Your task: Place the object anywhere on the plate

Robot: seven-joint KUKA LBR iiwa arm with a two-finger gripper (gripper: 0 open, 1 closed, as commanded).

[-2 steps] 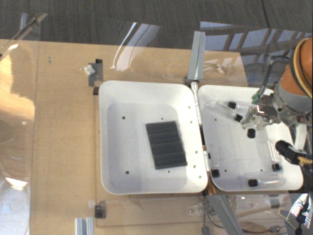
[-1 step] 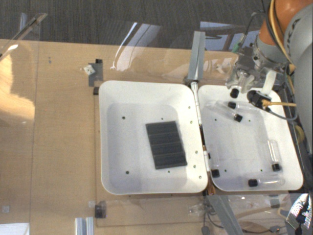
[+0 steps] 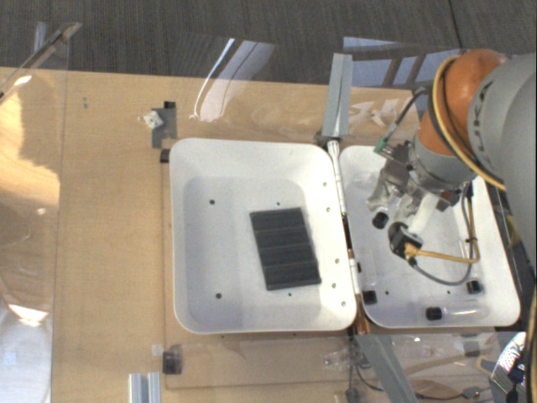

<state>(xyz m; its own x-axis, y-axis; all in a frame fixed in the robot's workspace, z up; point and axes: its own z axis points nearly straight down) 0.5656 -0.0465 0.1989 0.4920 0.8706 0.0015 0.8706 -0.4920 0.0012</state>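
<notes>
Dark ribbed plate [image 3: 285, 248] is lying flat near the middle of the left bin [image 3: 180, 225], which is sitting on the pale tabletop [image 3: 101, 225]. The plate is a rectangle, its long axis running from the far side towards the near side and leaning a little, with the far end further left. White floor is showing on every side of it, so it is touching no wall.

Moving right, the two bins are meeting rim to rim, and a grey metal post [image 3: 338, 91] is standing at the far end of that seam. Beyond it, the pincer [image 3: 388, 206] is hanging over the far-left part of the right bin [image 3: 495, 309], with the grey arm [image 3: 495, 116] reaching in behind it.

The plate is therefore lying to the pincer's left, across the paired rims and slightly nearer the camera — a sideways carry, I judge, high enough to clear those rims. Whether the pincer is spread or pressed together I cannot tell, and I am not making out the object in it. Two small black bits [image 3: 434, 313] are lying by the right bin's near rim — too small to name.
</notes>
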